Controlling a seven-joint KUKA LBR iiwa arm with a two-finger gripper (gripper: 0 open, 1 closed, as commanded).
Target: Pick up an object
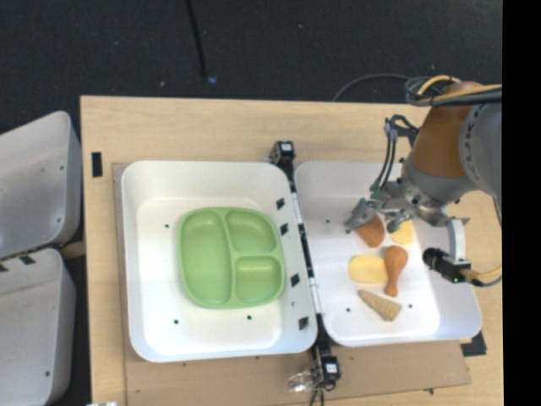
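Pale wooden bench [203, 129], two white bins. Left bin [152, 311] holds a green divided tray [230, 256]. Right bin [338, 320]: drumstick [394, 266], yellow piece [367, 268], wedge [379, 304], orange-brown piece [370, 232]. Gripper [373, 212] sits low over that orange-brown piece; grip state cannot be told. Step: likely grasp attempt. Next: secure closure, then straight lift.

Light is even and fairly bright over the bench [254, 129], apparently from above. The two white bins [152, 311] look near washed out, with soft, faint shadows along their walls. The floor [254, 32] behind stays dark. The picture is slightly soft and grainy, with small details blurred.
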